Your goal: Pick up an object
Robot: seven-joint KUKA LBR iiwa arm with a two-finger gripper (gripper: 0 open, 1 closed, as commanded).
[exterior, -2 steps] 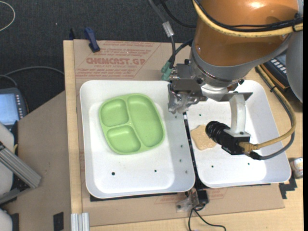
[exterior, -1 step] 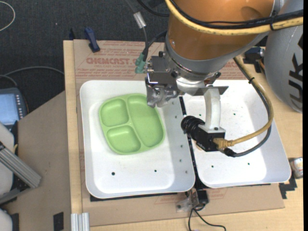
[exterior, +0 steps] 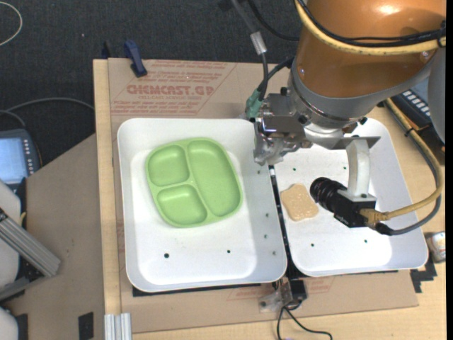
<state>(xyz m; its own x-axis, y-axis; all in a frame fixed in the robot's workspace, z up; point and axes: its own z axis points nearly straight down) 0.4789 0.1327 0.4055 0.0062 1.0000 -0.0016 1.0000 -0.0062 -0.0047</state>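
Note:
A tan, toast-like flat piece (exterior: 299, 202) lies in the right bin (exterior: 368, 257) near its left wall. My gripper (exterior: 267, 149) hangs over the top left corner of that bin, by the divide between the two bins. It is above and left of the tan piece, apart from it. A light green divided plate (exterior: 192, 182) lies in the middle of the left bin (exterior: 198, 257). The big orange and grey wrist covers the back of the right bin.
The two white bins sit side by side on a cardboard sheet (exterior: 170, 83) printed with red letters. A blue clip (exterior: 135, 57) sits at the sheet's back left edge. Cables run over the dark floor behind.

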